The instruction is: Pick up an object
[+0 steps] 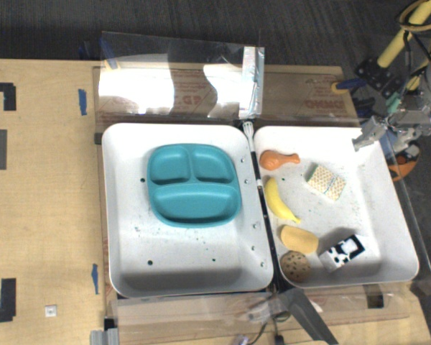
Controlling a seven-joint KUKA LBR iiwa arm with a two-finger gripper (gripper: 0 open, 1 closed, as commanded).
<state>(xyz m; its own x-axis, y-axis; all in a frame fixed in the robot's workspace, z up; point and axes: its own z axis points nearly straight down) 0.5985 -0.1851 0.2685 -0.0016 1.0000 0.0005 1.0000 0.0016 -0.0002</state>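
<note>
red print on cardboard [312, 99], unreadable

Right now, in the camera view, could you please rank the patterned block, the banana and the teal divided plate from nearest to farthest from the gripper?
The gripper sits over the right bin's upper right corner.
1. Patterned block: upper middle of the right bin, nearest.
2. Banana: along the right bin's left side.
3. Teal divided plate: in the left bin, farthest.

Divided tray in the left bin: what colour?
Teal blue tray, seen clearly in the camera view.
</note>
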